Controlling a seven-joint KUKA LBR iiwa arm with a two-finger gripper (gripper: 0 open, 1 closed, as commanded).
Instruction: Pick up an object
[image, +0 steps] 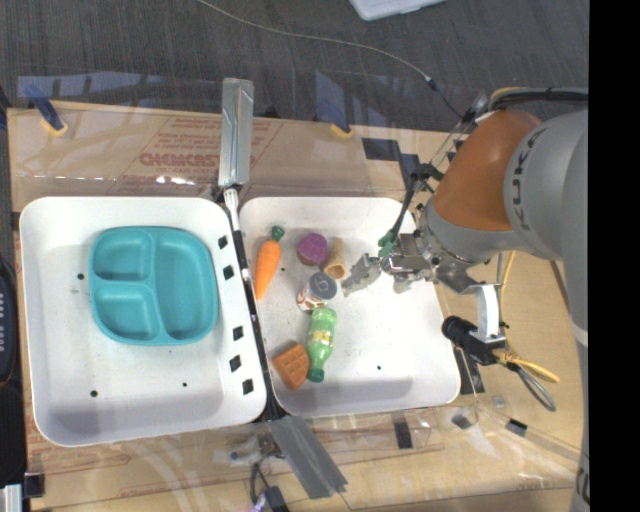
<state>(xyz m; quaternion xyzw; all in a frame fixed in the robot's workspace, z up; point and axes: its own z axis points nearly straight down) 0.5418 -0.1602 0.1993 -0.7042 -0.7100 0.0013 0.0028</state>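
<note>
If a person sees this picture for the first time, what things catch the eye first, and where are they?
The big grey arm with its orange band comes in from the right, its gripper over the right bin. In the left bin lies a turquoise divided plate. On the left side of the right bin is a bright cluster: a carrot, a green bottle and a purple piece.

The grey arm (545, 170) with its orange band (480, 180) reaches in from the right, wrist bent down, the gripper (362, 275) pointing leftward and low.
</note>
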